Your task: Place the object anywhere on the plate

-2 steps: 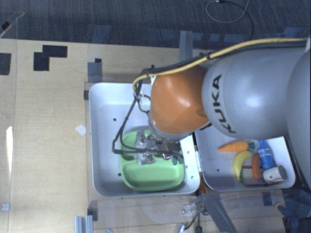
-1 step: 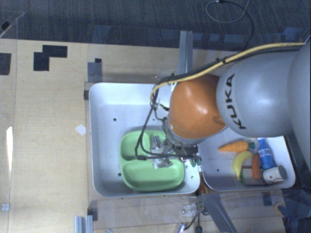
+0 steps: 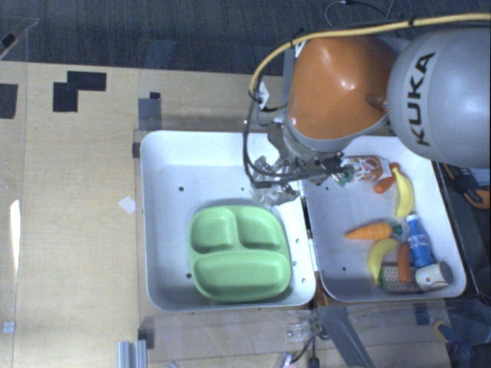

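A green divided plate (image 3: 239, 253) lies in the left bin (image 3: 165, 205), toward its front right. My gripper (image 3: 276, 188) hangs under the big orange wrist band, just above the plate's far right corner and close to the wall between the bins. The wrist hides most of it, and whether it carries anything cannot be made out. In the right bin lie a carrot (image 3: 370, 231), a yellow banana (image 3: 403, 193), a second banana (image 3: 377, 256) and a blue bottle (image 3: 419, 242).
The right bin (image 3: 337, 274) also holds a printed packet (image 3: 367, 169) near its far edge and a small grater-like item (image 3: 396, 280) with a white cap at the front. The bins' shared wall (image 3: 308, 240) runs just right of the plate. Cables loop around the wrist.
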